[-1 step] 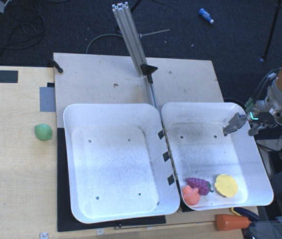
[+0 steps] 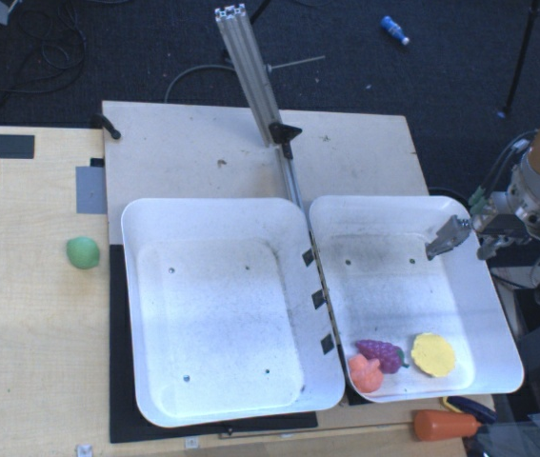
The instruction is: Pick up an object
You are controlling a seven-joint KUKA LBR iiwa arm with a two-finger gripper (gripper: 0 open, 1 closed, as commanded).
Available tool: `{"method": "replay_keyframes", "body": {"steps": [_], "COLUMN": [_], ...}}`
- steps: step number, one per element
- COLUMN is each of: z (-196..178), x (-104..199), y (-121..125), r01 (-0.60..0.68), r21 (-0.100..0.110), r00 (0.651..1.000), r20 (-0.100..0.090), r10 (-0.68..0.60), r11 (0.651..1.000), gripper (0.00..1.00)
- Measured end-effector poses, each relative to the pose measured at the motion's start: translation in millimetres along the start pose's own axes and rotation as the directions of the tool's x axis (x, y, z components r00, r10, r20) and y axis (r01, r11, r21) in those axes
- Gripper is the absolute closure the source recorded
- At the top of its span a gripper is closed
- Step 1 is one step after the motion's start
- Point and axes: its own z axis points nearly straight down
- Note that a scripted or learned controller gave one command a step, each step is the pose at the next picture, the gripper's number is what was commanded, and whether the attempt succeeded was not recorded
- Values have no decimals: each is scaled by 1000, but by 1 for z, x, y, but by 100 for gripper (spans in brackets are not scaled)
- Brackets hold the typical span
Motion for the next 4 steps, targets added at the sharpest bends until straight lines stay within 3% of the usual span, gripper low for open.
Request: {"method": "replay_keyframes", "body": {"steps": [3,4], "z": [183,170], "x": [1,-1], "y": [2,3], "r01": [1,-2], "r21": [6,0], "r00": [1000,1000], "r20": [-2,0], "r10": [-1,2], "r11": [1000,1000], "gripper": [0,100]}}
